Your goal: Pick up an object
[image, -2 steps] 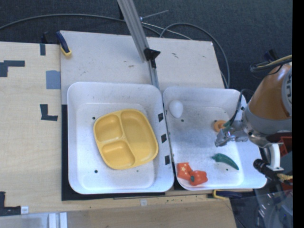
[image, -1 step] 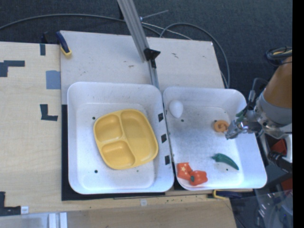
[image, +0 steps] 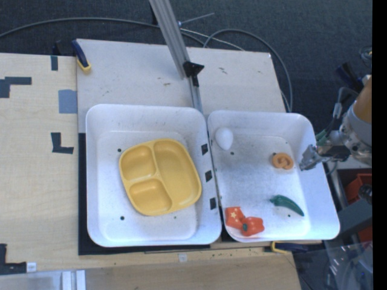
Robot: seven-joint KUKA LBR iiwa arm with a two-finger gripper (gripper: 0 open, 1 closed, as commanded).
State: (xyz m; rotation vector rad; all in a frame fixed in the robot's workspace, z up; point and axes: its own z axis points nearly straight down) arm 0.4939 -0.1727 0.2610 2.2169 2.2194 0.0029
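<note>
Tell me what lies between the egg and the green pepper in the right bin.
Nothing: in the camera view, the bin floor between the egg and the pepper is bare. The orange ring sits off to the side.

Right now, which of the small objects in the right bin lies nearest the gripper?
The small orange ring-shaped piece, just left of the gripper near the bin's right wall. The white egg-shaped object, green pepper-like piece and red-orange toy lie farther away.
</note>
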